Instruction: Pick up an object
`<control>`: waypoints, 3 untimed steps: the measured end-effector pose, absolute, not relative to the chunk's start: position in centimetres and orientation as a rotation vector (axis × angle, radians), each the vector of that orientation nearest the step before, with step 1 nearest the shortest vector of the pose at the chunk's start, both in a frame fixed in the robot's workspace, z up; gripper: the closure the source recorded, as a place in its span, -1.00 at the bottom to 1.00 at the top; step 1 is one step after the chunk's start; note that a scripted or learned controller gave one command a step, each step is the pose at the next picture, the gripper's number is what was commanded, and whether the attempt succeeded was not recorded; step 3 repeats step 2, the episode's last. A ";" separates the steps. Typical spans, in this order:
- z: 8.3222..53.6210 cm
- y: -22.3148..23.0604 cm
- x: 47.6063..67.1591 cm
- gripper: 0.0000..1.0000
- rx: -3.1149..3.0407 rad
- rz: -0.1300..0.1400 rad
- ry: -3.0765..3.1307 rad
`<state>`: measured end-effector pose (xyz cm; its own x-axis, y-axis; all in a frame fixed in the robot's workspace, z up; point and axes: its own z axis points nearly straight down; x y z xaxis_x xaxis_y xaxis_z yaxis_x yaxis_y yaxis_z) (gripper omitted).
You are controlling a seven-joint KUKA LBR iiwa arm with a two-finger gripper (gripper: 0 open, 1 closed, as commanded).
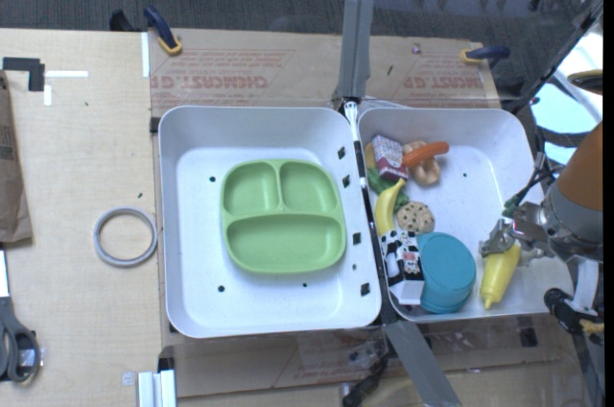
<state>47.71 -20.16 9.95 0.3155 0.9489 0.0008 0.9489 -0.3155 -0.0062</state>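
Meanwhile, the metal gripper [503, 240] is hovering beside a smooth yellow bottle [498, 275] in the right bin [499, 131]; its grip state is unclear.

We see the grey KUKA arm (orange band above its wrist) reaching in from the right, its two-finger metal gripper [501, 240] lowered.

green tray [283, 216], yellow bottle [500, 274], poss. teal lid [447, 273]

Grey arm [576, 223] at right edge, orange band above wrist. Small metallic claw [501, 237], silver-grey, with dark fittings. Thin black cables running alongside wrist. Black bracket below.
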 end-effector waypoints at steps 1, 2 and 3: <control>22.9 -10.9 50.9 1.00 -2.353 0.003 -2.080; 27.6 -8.9 50.3 1.00 -2.288 0.004 -2.153; 27.6 -8.9 50.3 1.00 -2.288 0.004 -2.153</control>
